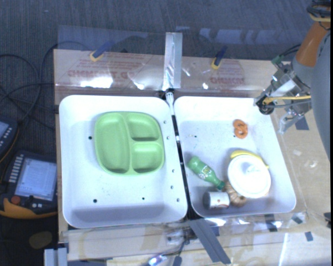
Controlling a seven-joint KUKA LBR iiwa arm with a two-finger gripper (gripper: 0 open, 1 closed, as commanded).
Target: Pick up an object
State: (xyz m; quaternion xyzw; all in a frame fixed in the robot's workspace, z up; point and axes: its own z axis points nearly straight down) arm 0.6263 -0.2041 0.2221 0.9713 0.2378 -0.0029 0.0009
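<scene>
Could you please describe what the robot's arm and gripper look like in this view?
The arm is a smooth, rounded grey body with an orange band above the wrist. The gripper is small and angular, in pale grey metal. A thin dark cable loops beside the wrist.

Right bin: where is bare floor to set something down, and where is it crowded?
Bare: the far-left part of the right bin, bordered by its far wall, the orange piece and the green bottle. Crowded: the near-right corner, where the bottle, white bowl and metal can cluster.
</scene>
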